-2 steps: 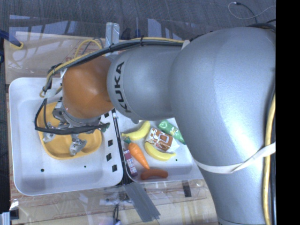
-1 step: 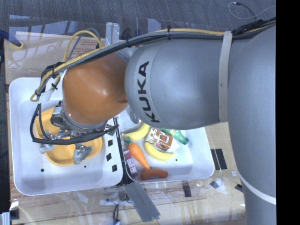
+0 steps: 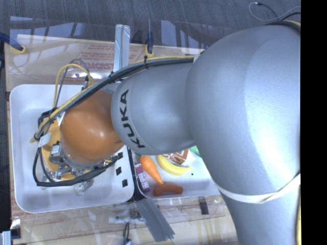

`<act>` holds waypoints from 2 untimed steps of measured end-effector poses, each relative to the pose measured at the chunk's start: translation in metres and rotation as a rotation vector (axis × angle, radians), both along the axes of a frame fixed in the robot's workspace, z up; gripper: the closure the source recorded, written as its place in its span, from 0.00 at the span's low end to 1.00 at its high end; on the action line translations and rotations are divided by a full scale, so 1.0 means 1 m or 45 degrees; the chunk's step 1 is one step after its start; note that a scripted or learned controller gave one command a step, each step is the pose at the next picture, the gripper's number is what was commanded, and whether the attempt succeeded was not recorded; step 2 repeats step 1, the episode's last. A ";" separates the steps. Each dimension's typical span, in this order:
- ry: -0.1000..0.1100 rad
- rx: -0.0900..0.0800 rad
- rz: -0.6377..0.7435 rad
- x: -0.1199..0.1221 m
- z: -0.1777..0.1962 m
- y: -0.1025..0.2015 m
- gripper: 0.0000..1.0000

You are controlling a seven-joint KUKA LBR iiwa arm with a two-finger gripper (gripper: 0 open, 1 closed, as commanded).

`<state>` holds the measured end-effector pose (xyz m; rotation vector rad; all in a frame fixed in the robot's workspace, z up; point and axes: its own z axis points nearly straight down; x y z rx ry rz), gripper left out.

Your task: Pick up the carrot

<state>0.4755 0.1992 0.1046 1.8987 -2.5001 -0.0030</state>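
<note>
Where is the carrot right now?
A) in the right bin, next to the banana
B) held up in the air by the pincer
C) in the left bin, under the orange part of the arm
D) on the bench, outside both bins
A: the carrot lies in the right bin, just left of the banana and above a small red sausage-shaped toy, while the arm reaches over the left bin.

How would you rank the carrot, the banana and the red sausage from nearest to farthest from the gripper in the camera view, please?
The gripper hangs over the left bin.
1. Carrot: right bin, near the divider, on the gripper's side.
2. Red sausage: right bin, just below the carrot, slightly farther out.
3. Banana: right bin, beyond the carrot, partly under the arm.
</note>
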 end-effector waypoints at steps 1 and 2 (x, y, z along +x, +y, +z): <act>-0.001 0.001 0.242 -0.001 -0.013 0.006 0.00; -0.001 0.001 0.242 -0.001 -0.013 0.006 0.00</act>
